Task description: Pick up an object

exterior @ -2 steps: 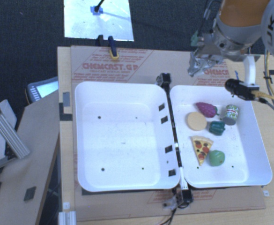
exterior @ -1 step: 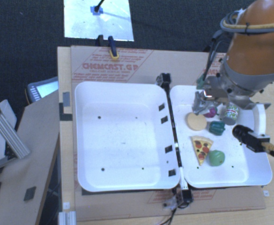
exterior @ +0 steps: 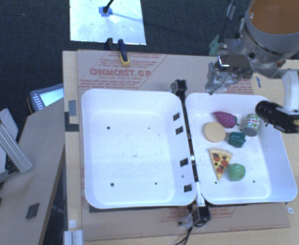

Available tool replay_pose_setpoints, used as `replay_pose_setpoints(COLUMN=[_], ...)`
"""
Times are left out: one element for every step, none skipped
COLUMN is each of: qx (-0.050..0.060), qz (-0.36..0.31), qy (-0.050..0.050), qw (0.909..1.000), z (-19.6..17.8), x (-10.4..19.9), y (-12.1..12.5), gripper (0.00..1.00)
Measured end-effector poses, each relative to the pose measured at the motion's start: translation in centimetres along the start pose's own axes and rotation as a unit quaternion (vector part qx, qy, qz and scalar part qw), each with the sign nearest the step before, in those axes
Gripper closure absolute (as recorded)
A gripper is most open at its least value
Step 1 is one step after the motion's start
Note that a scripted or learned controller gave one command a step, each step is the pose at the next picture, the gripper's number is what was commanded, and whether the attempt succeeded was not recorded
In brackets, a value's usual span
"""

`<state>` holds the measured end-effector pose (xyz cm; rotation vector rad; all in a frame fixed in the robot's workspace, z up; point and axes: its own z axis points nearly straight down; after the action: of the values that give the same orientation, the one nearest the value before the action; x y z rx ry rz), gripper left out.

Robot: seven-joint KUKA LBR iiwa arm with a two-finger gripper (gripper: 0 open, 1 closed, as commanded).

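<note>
While the arm hangs above the far edge of the right bin, nothing is held.

Gripper: the gripper (exterior: 222, 81) sits over the back rim of the right bin (exterior: 279, 188), above the toys and apart from all of them. Its fingers look slightly parted with nothing between them, though the metal is small and blurred here.

Targets: six toys cluster in the middle of the right bin. A purple piece (exterior: 225, 119) lies nearest the gripper; a tan disc (exterior: 214, 132) is just in front of it; a teal piece (exterior: 236, 139) sits beside the disc; a small can (exterior: 251, 124) stands by the teal piece; a pizza slice (exterior: 220, 162) and a green lump (exterior: 236, 172) lie nearer the camera, touching or nearly so.

Why so placed: judged from the pose, the gripper is raised for a descent, not yet committed to any toy.

Crowding: purple, disc, teal and can sit close together, so a finger may nudge a neighbour.

Open room: bare floor lies along the right bin's front and right sides; the left bin (exterior: 95, 152) offers wide bare floor.

Edges: the divider (exterior: 186, 137) between bins runs well clear of the toys; a black fixture (exterior: 274, 115) overhangs the right rim near the can.
</note>
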<state>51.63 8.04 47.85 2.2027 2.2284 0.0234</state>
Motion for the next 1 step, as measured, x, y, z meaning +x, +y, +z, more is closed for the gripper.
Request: replay_pose_setpoints(qx=[0.010], qz=[0.000], qy=[-0.002], qw=[0.9999], z=[9.40], x=[8.22], y=[5.15], gripper=[1.00])
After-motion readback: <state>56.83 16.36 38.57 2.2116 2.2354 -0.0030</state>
